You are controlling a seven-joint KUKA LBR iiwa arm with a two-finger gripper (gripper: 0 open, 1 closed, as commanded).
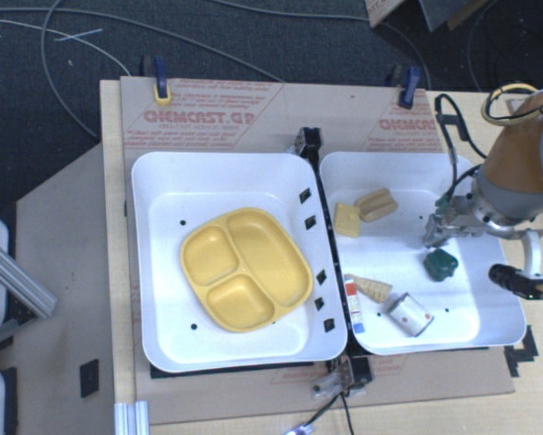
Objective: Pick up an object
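Observation:
The right bin [407, 166] holds a dark green object [441, 263], a tan block with a cylinder on it [364, 211], a ridged cream piece [373, 287], a red and white stick [352, 304] and a small silver cylinder [409, 314]. My gripper [440, 229] is low in this bin, just above and to the left of the green object, close to it. The orange-banded arm comes in from the right edge.
The left bin [153, 243] holds a yellow plate with three compartments [245, 268]. A black divider with clips [318, 234] separates the bins. Cables run along the arm near the right bin's far corner [452, 130]. Blue clamps [162, 84] hold the board's back edge.

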